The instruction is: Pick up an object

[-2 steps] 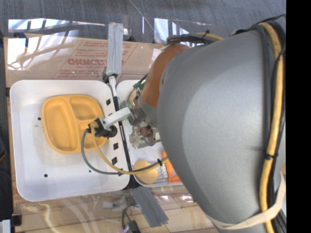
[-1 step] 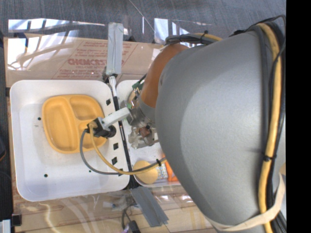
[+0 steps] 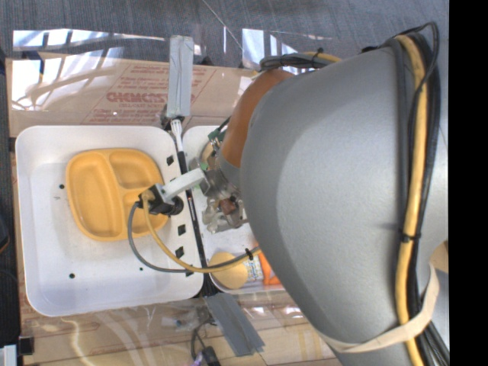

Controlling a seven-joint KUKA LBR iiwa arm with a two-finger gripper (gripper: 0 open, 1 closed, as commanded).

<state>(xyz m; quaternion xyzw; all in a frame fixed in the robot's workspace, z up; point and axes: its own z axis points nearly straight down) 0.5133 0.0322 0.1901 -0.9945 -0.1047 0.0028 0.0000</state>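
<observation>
A yellow divided plate [image 3: 107, 193] lies in the left white bin [image 3: 46, 280]. In the right bin [image 3: 197, 139], a yellow round object [image 3: 230, 271] sits near the front edge with an orange item [image 3: 268, 269] beside it. My gripper [image 3: 223, 210] hangs low over the right bin's left side, close to the divider, just above the yellow round object. The bulky grey arm [image 3: 343, 204] covers most of the right bin. The fingers are hidden among the wrist parts.
A cable [image 3: 152, 254] loops from the wrist across the left bin's right part. A cardboard sheet [image 3: 130, 94] lies behind the bins. Grey brackets [image 3: 180, 75] clamp the divider at the back and front.
</observation>
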